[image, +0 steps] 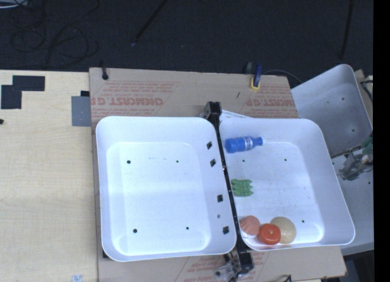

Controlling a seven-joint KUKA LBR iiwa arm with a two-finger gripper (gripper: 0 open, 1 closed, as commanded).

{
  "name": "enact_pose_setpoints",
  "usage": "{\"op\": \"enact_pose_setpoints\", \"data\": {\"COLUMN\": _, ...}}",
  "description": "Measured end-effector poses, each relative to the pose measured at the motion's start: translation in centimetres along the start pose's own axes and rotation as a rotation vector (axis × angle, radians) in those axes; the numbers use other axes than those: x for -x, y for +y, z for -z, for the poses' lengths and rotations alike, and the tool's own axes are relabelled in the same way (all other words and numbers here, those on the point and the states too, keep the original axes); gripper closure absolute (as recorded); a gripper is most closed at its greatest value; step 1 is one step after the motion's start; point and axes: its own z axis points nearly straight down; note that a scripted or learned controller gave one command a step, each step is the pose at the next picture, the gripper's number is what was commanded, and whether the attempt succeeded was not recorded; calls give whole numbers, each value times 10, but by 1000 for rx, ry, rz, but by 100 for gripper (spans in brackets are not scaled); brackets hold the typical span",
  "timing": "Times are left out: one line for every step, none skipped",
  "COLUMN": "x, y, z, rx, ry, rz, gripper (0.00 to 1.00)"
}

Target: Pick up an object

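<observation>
The right bin holds several small items. A blue bottle with a pale cap lies on its side near the bin's far left corner. A small green object rests by the left wall at mid-depth. In the near left corner, three pieces huddle together: a salmon-pink one, a red round one and a cream round one.
The left bin sits beside the right one, with a black clip strip along the shared wall. Both stand on a cardboard sheet. A grey metal plate tilts at the right, with cables below it.
</observation>
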Motion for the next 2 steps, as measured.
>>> {"op": "enact_pose_setpoints", "data": {"x": 0, "y": 0, "z": 9, "rx": -2, "ry": 1, "rz": 1, "gripper": 100}}
{"op": "enact_pose_setpoints", "data": {"x": 1, "y": 0, "z": 18, "rx": -4, "ry": 2, "rz": 4, "gripper": 100}}
